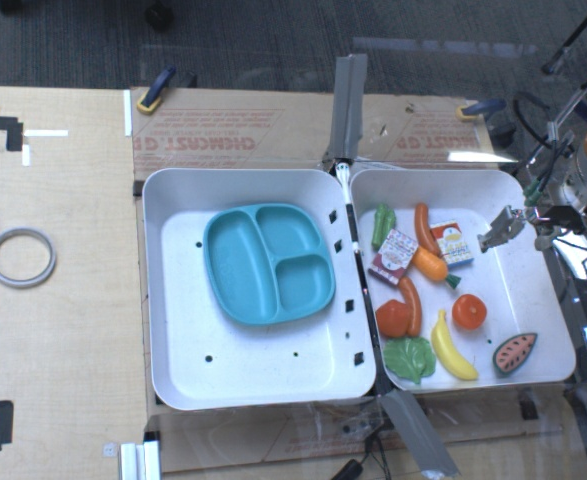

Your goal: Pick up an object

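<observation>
The gripper (500,230) hangs above the right bin (548,298) near its right wall, nothing visibly between its fingers; how far they are spread cannot be told. The toy food lies to its left and toward the bin's front: a small carton (455,244) nearest, then a carrot (433,265), tomato (469,312), banana (453,347) and watermelon slice (515,353) by the front right corner. The left bin (173,368) carries a blue divided plate (269,263).

Bright, even overhead light with soft, faint shadows. The two white bins (163,298) look slightly overexposed, with mild glare on their rims. Focus is moderately sharp at centre; the dark carpet (273,18) at top appears grainy and dimmer.
</observation>
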Controlling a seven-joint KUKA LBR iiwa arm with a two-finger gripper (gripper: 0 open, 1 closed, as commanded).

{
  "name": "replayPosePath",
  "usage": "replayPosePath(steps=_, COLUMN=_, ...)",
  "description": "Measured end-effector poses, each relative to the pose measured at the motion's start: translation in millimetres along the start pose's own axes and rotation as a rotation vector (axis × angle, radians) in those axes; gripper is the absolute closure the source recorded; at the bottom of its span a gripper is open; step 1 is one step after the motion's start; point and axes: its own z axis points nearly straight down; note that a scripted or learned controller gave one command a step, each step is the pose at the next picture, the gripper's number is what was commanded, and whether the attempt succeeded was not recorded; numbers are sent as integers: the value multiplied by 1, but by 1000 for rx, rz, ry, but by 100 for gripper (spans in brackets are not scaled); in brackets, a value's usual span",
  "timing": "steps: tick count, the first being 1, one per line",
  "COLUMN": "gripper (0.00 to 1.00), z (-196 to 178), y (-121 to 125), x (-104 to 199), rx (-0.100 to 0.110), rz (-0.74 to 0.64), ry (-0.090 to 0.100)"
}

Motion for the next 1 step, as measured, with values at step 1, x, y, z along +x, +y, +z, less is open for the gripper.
replayPosePath(steps=1, gripper=0, z=97, y=-62, x=19, rx=1, rz=-58, ry=1)
